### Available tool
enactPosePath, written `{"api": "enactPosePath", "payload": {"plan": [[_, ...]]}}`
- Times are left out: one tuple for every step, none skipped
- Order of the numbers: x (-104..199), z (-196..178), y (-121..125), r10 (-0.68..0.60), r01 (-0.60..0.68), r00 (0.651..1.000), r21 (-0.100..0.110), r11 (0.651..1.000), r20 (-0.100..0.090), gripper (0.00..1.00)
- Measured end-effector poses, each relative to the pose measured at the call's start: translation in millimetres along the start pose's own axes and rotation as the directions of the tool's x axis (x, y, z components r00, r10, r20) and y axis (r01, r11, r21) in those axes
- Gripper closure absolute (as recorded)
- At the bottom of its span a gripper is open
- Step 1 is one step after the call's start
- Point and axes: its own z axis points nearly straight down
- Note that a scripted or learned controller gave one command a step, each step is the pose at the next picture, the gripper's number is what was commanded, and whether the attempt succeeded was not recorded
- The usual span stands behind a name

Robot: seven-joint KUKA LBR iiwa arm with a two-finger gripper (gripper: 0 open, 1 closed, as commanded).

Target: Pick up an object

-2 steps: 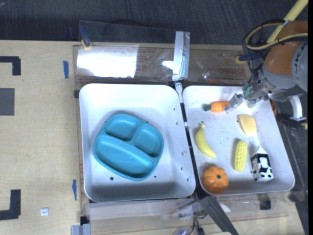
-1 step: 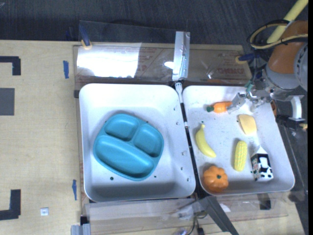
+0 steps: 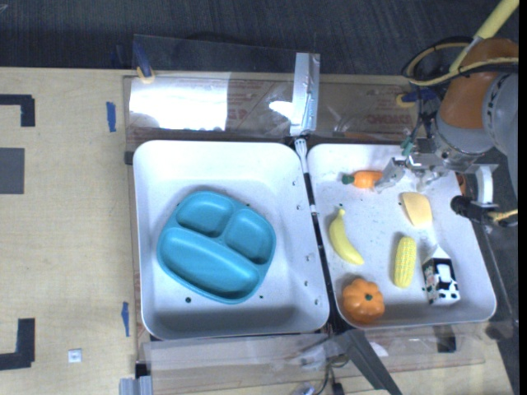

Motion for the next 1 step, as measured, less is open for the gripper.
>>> {"api": "enactPosePath", "payload": {"plan": [[-22.4, 7.7, -49.0, -0.045, 0.044, 0.999, -0.035, 0.998, -0.010, 0.00]]}}
